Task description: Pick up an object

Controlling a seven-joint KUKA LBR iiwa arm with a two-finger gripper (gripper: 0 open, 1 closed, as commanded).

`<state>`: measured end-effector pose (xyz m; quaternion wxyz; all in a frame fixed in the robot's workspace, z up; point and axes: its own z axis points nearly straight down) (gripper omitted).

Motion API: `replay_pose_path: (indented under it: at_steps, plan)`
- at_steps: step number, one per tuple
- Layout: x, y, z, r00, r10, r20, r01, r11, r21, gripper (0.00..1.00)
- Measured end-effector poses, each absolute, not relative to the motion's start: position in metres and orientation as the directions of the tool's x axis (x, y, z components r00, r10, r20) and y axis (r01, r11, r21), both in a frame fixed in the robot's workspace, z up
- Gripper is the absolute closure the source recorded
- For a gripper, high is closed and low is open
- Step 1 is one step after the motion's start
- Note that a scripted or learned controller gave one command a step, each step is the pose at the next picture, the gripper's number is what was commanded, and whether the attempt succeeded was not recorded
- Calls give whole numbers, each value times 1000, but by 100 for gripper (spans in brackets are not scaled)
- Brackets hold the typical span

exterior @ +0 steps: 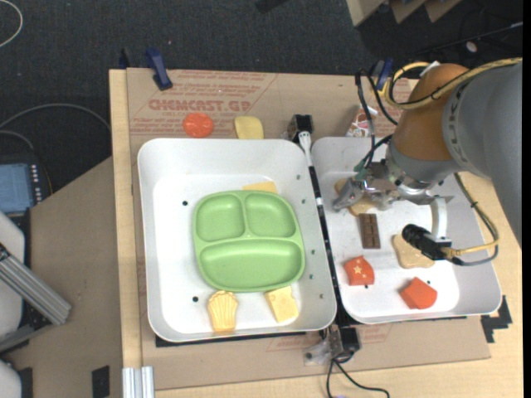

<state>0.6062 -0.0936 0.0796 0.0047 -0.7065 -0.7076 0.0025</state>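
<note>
My gripper (355, 191) hangs low over the back left part of the right bin (473, 305), with the grey arm and its orange band reaching in from the right. Just below the gripper lies a small tan piece (362, 209), and in front of that a brown bar (370, 231). A red cube with a star (358, 270) and an orange-red block (417, 293) sit near the bin's front. A tan lump (411, 258) rests between them and the arm. I see nothing held by the gripper.
The left bin (158, 222) holds a green divided plate (247, 240), two yellow food toys (222, 310) (282, 304) at its front and a pale yellow piece (260, 187) behind the plate. An orange toy (197, 124) and a yellow toy (248, 128) lie on the cardboard behind the bins.
</note>
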Motion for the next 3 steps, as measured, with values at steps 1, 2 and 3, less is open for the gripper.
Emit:
replay_pose_path:
  at_steps: [1, 2, 3]
  plan:
    - [610, -96, 96, 1, 1000, 0, 1000, -1, 2, 100]
    - [609, -96, 95, 1, 1000, 0, 1000, -1, 1, 0]
    - [645, -107, 87, -1, 1000, -4, 1000, 1, 7, 0]
